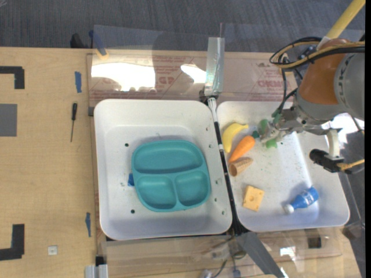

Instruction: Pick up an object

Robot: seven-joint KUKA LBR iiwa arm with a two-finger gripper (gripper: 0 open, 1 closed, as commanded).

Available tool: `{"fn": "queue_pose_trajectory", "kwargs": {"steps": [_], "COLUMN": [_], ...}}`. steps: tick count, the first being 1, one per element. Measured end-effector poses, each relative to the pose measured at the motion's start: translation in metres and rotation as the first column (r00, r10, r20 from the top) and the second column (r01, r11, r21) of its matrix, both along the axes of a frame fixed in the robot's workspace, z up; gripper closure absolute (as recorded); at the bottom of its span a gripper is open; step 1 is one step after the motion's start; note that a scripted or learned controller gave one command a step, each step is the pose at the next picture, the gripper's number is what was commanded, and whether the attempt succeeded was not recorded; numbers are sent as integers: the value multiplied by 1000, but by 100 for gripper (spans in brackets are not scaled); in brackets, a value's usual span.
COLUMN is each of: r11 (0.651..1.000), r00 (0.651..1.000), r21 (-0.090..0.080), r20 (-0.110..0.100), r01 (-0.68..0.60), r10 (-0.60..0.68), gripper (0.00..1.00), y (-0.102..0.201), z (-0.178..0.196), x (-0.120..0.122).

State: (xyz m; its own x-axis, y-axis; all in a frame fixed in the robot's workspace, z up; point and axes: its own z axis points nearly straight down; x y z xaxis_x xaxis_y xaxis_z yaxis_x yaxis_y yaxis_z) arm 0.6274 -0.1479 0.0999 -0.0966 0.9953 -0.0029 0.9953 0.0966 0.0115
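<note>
The right bin (324, 213) holds several toy items. A yellow banana (232, 134) lies at its far left, with an orange carrot (243, 147) beside it and a brown roll (240, 165) just below. A yellow cheese wedge (253, 197) sits near the front. A blue bottle (302, 200) lies on its side at the front right. My gripper (273, 132) is low over the bin's far middle, just right of the carrot's tip. A small green piece (270, 143) lies right under it, and whether it is held cannot be made out.
The left bin (110, 132) holds a teal divided plate (170, 175). A raised divider (221, 155) separates the two bins. A clear panel with a metal post (214, 68) stands behind them. Cables loop (295, 54) above the wrist at the right.
</note>
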Motion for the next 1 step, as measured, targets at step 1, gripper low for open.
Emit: {"fn": "queue_pose_trajectory", "kwargs": {"steps": [1], "r11": [999], "r00": [999], "r21": [3], "r20": [-6], "r01": [-42], "r10": [42], "gripper": [100], "y": [81], "z": [89], "x": [41]}}
